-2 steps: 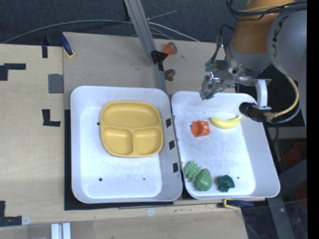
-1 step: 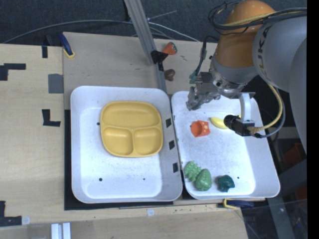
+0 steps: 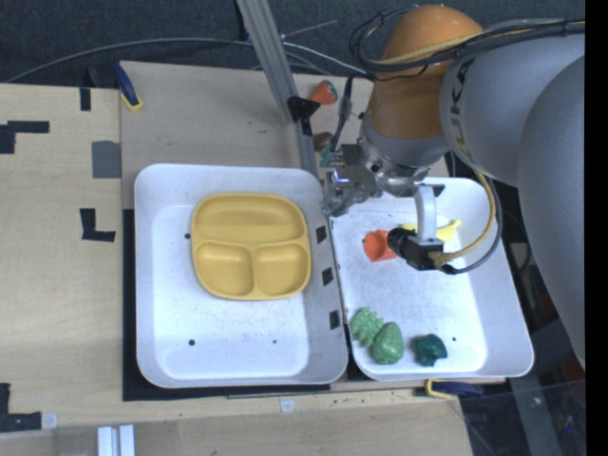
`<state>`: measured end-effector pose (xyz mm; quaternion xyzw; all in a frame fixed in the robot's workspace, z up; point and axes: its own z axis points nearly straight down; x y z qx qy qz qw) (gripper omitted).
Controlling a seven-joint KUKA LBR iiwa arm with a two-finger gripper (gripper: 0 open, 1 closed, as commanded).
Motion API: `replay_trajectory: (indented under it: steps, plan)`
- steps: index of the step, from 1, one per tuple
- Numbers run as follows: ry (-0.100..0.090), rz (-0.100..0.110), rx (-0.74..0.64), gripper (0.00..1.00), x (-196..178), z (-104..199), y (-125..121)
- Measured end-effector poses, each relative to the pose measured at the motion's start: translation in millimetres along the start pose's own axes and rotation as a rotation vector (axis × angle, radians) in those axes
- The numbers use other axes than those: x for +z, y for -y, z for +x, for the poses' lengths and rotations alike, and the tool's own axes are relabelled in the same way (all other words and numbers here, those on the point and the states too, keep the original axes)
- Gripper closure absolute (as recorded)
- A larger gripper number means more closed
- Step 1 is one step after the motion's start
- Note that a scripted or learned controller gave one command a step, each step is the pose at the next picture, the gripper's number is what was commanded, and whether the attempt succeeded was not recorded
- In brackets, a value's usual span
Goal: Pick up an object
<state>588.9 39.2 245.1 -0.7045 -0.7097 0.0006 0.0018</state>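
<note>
My gripper (image 3: 334, 198) hangs over the far left corner of the right bin (image 3: 475, 354), close to the wall between the two bins. An orange object (image 3: 379, 245) lies in that bin just to the right of and nearer than the gripper. A yellow object (image 3: 446, 228) is partly hidden behind a black part mounted on my wrist. Near the front of the right bin lie two bumpy green objects (image 3: 377, 334) touching each other and a dark teal object (image 3: 429, 349). No object shows at the gripper's tip.
The left bin (image 3: 161, 350) holds a yellow divided plate (image 3: 252, 245). A metal pole (image 3: 275, 65) slants down to the bins' far edge. My grey arm with its orange band (image 3: 418, 65) covers the far right of the bench.
</note>
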Motion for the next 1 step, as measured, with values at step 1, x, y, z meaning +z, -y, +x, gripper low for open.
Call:
replay_trajectory:
  steps: [1]
  plan:
    - [0.001, 0.002, 0.000, 1.00, 20.2, 51.2, 24.6]
